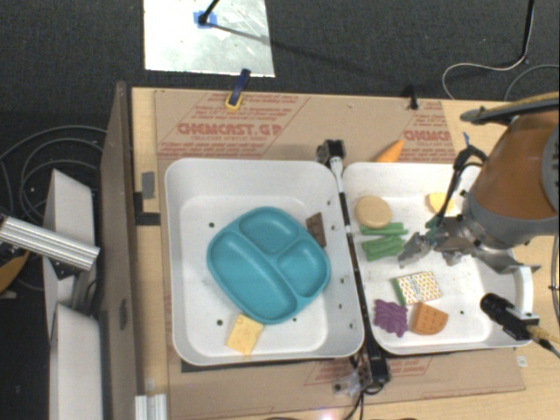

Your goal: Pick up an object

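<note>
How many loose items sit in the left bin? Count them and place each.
3. A teal divided plate in the middle, a yellow block at its near edge, a brown piece at its right rim. Others may be hidden beneath.

The flat brown cardboard sheet [289, 121] under the two white bins carries red printed text. Near its upper left the word "CHEMCAST" can be read, and the same print appears partly at the upper right.

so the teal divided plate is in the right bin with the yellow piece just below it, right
Not quite: the camera view shows the teal divided plate in the left bin, not the right bin. The yellow piece does lie just below it, at the plate's lower edge.
</note>
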Motion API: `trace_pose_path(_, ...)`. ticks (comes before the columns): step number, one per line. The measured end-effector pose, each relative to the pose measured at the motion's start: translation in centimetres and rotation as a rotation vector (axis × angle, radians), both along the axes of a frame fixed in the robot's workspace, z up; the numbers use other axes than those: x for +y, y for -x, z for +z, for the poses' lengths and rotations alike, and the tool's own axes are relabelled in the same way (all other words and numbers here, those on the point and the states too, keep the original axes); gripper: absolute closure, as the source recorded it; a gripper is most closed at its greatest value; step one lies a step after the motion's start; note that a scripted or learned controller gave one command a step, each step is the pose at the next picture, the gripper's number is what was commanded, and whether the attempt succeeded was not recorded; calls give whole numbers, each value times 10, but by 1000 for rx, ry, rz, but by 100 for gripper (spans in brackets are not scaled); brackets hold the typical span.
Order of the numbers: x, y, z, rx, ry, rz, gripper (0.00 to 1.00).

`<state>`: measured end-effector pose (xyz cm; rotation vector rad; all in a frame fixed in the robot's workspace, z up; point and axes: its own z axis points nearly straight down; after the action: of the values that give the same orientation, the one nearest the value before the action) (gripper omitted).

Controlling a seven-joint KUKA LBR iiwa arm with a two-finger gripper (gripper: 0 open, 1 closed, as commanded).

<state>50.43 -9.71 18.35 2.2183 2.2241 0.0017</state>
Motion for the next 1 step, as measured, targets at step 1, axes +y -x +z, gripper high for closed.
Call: trace_pose_path(1, 13, -76, -58, 0, 0, 5, 0)
